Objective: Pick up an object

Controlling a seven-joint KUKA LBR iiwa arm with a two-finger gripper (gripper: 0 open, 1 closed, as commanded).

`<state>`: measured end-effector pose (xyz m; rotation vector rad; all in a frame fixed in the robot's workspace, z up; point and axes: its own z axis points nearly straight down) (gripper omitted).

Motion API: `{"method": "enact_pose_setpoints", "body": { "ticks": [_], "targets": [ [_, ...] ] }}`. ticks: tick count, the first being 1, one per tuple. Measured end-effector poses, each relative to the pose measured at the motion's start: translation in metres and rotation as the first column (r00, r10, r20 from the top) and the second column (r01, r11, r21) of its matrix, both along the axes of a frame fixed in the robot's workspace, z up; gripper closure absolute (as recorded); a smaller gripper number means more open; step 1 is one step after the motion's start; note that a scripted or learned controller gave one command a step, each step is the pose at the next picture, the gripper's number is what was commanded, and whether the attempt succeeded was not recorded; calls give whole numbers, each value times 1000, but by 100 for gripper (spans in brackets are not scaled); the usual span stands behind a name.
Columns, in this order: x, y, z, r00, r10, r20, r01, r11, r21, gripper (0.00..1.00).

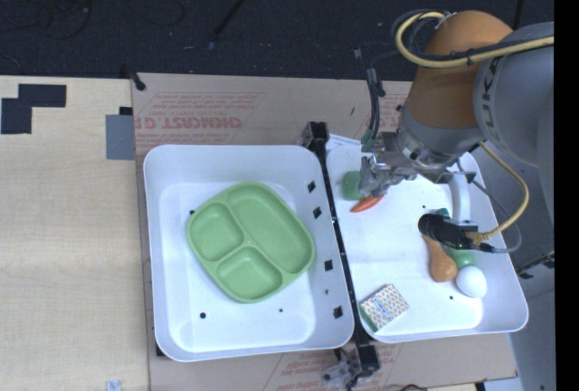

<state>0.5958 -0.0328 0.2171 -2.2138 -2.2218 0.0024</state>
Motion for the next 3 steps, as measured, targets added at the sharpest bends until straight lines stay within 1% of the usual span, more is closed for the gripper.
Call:
{"method": "enact_pose_setpoints", "body": {
  "ticks": [1,3],
  "targets": [
    [-6,49,10,1000,1,2,-1,1000,0,100],
    [-31,144,25,1000,1,0,-1,1000,-2,100]
  ]
}}
